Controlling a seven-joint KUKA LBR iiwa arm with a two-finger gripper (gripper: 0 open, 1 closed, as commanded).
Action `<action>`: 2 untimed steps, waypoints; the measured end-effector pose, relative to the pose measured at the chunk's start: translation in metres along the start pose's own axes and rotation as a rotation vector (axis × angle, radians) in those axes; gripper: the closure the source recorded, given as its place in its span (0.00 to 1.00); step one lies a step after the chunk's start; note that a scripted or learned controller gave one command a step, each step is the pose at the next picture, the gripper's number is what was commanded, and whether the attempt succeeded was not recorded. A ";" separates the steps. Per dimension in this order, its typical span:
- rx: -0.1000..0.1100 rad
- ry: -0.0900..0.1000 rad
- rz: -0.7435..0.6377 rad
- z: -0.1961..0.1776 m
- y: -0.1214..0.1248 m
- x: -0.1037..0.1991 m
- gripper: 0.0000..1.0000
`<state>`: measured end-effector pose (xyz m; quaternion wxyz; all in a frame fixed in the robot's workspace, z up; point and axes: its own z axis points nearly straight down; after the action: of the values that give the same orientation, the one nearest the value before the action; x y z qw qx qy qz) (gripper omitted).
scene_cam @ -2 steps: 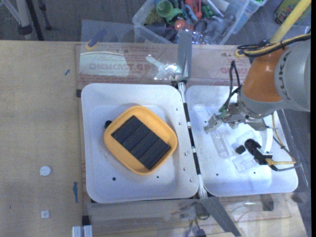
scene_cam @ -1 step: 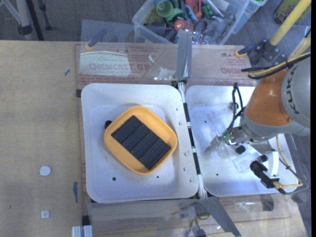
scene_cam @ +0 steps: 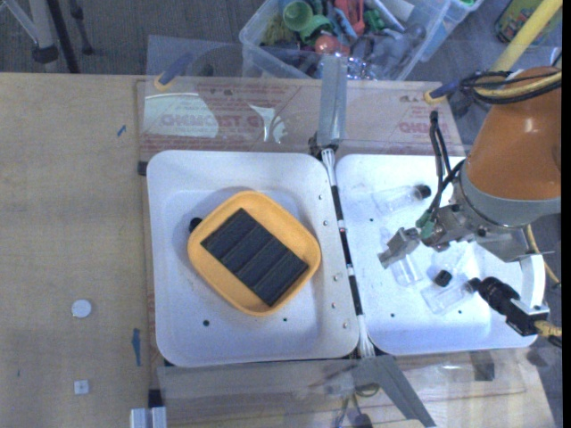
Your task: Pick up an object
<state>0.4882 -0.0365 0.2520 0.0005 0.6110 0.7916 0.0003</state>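
**Entry: single arm over right bin, pick in approach**

Counter (scene_cam: pixel 62 194): pale wood, bearing two shallow white bins side by side, with a clear tote of mixed toys (scene_cam: pixel 357 16) behind them.

Left bin (scene_cam: pixel 169 328): one item, a yellow pad-shaped object with a dark ribbed panel on top (scene_cam: pixel 254 252), lying flat and turned at an angle near the bin's middle. A small dark thing peeks out at its upper left edge; too little shows to name it.

Right bin (scene_cam: pixel 375 324): several small clear plastic pieces, hard to separate from the white floor. One lies near the upper middle with a dark cap (scene_cam: pixel 397 196), another toward the lower right (scene_cam: pixel 442 297), with a small dark bit just beside it.

Arm: grey with an orange band (scene_cam: pixel 517 141), reaching in from the right over the right bin. The pincer (scene_cam: pixel 399 246) sits low above the bin's left-centre, close to a clear piece; whether it is wide or narrow I cannot tell, and nothing is seen held in it.

Step in hand, as judged: approach, no grasp yet made. The next move calls for settling squarely over one clear piece and closing on it before lifting; the pieces look small and slippery, so a miss is likely.
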 end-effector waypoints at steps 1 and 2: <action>0.002 0.001 0.030 0.042 -0.023 -0.055 0.00; -0.001 -0.001 0.031 0.032 -0.022 -0.056 1.00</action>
<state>0.4810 -0.0966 0.2202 0.0015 0.6231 0.7822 0.0005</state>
